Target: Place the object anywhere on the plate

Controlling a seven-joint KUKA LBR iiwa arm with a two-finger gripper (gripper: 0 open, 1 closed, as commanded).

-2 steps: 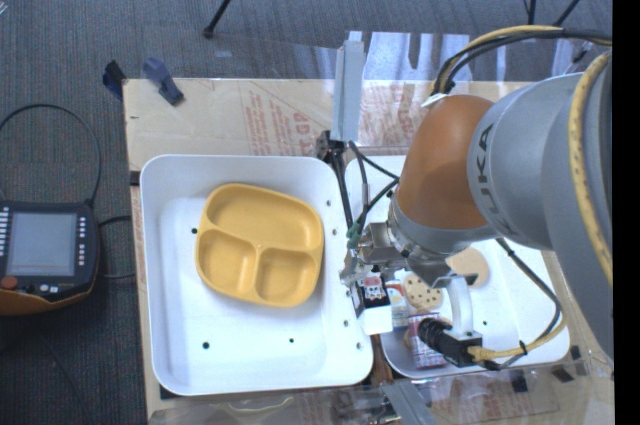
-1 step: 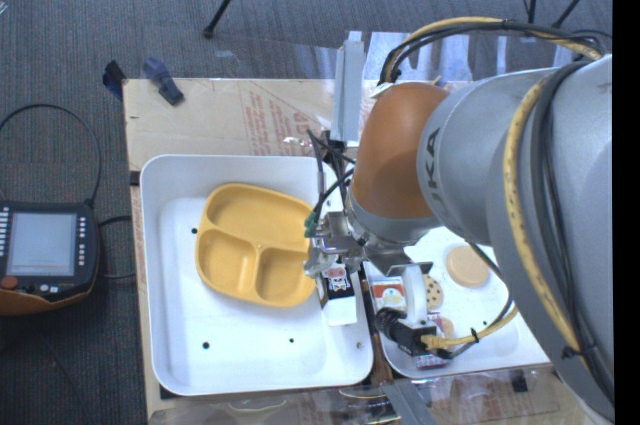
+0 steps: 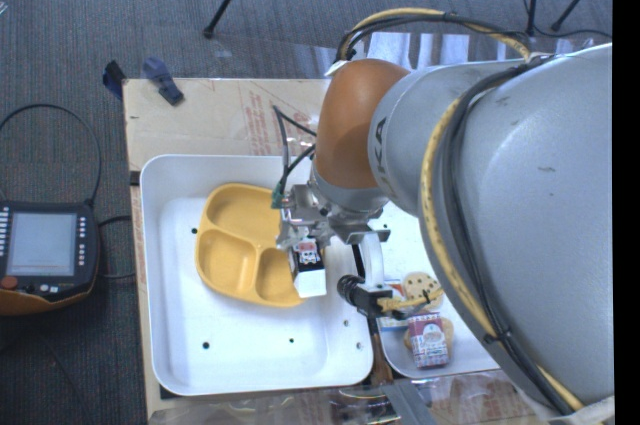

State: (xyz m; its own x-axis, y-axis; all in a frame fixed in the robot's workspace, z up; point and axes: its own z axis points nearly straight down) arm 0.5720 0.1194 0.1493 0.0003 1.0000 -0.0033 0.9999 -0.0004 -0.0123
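Observation:
A yellow plate point(image 3: 232, 238) with three compartments lies in the left white bin point(image 3: 180, 353). My gripper point(image 3: 306, 263) hangs over the plate's right edge, above its lower right compartment. The orange-banded wrist and grey arm cover it from above, so what lies under it is hidden. In the right bin point(image 3: 395, 368), a tan cookie-like item point(image 3: 420, 290) and a pink and red packet point(image 3: 428, 340) lie near the front, right of my gripper.
The arm covers most of the right bin. A teach pendant point(image 3: 45, 248) rests on the floor left of the bench. A dark blue clamp point(image 3: 162, 79) sits at the bench's far left corner. Tripod legs stand behind the bench.

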